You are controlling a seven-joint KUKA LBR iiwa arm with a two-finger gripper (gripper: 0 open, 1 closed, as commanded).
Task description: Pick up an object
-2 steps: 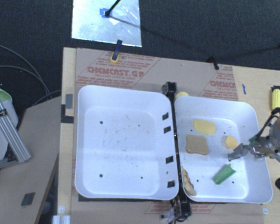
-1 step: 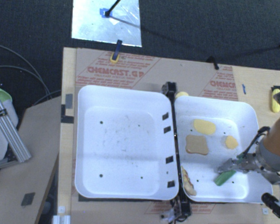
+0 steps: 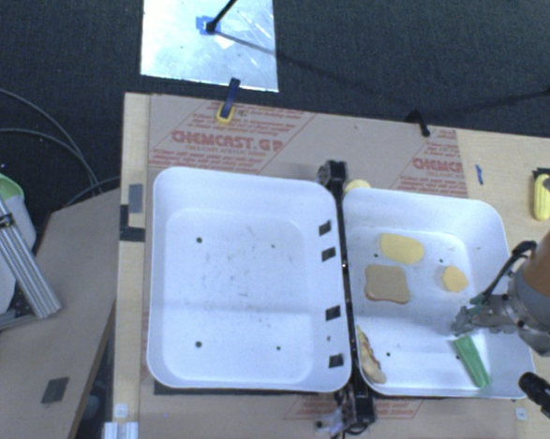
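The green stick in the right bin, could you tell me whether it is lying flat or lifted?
Lying flat: the green stick rests on the right bin's floor below the claw.

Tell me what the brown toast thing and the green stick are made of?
The toast-shaped piece looks like matte molded plastic or foam: flat, even tan, probably toy food. The green stick looks like smooth plastic with one uniform colour. The picture is too blurry to be sure of either.
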